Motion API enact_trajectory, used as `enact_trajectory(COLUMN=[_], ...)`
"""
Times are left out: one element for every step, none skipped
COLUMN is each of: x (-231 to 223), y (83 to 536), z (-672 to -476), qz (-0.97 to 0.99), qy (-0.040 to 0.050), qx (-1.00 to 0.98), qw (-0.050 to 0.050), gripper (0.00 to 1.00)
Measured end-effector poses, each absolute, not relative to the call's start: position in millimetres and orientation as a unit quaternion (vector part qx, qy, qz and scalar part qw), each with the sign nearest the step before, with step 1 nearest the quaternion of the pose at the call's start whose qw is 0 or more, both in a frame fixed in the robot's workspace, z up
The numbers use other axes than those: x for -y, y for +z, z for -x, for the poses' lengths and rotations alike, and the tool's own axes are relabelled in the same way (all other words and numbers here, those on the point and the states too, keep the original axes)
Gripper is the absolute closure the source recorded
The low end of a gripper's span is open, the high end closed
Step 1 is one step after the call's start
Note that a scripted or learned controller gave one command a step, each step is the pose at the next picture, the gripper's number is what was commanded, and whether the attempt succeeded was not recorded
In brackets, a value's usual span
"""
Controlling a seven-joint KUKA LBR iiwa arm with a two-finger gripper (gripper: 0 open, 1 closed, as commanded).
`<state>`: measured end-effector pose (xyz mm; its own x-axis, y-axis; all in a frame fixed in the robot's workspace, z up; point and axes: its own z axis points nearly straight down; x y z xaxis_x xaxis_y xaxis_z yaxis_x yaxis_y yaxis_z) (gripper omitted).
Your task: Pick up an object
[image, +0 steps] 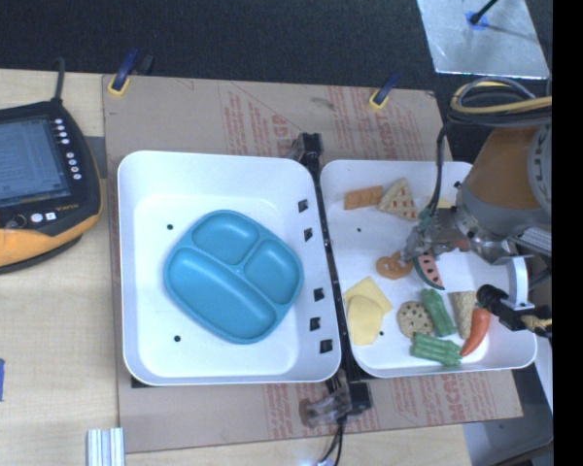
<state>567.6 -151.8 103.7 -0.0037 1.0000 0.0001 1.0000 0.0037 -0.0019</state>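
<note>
The right bin [369,362] holds several toy foods. Among them are an orange cracker [362,199], a tan waffle wedge [399,200], a round reddish slice [393,266] and a watermelon slice [430,274]. Nearer the front lie yellow cheese [366,310], a brown cookie [410,316], a green pickle [435,311], a green bean pod [435,349], a pale bread piece [463,308] and a red pepper [476,330]. My gripper [425,245] is low in this bin, just above the watermelon slice and right of the reddish slice. Its tip is dark and partly merged with the toys beneath.
The left bin [141,178] holds a blue divided plate [233,275]. A teach pendant [29,187] lies on the bench at the left. Black clips [311,149] join the bins at the middle wall. The grey and orange arm [505,178] covers the right bin's far right corner.
</note>
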Motion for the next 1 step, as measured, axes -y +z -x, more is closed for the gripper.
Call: enact_trajectory(x=[82.9], y=[197.9], z=[-585.6], qz=[0.703], qy=[-0.0032], qx=[0.711], qw=[-0.002], gripper=[1.00])
